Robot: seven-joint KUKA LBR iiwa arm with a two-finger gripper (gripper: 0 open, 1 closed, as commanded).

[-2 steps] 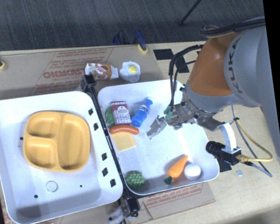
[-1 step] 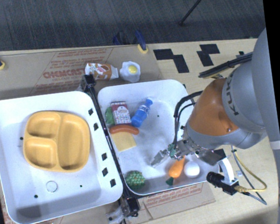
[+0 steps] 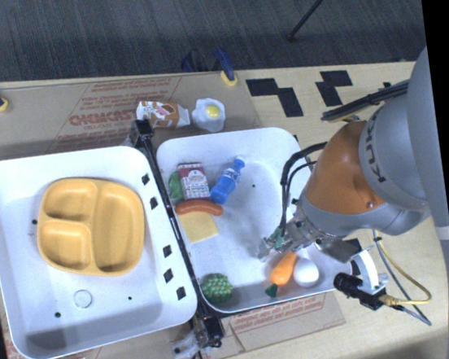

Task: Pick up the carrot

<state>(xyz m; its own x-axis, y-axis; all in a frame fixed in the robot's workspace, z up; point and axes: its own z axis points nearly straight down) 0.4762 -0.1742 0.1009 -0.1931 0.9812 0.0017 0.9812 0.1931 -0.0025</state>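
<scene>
The carrot [image 3: 283,269] is lying in the right bin [image 3: 285,138] near its front edge, touching a white egg [image 3: 307,274]. The hand [image 3: 278,244] is hovering just above the carrot's upper end; its grip I cannot tell.

Even overhead light, soft shadows, mild glare on white bins [image 3: 19,242]; slightly soft focus.

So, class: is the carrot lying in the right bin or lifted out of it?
In the bin. The carrot lies on the right bin's floor beside a white egg, just below the end effector.
</scene>
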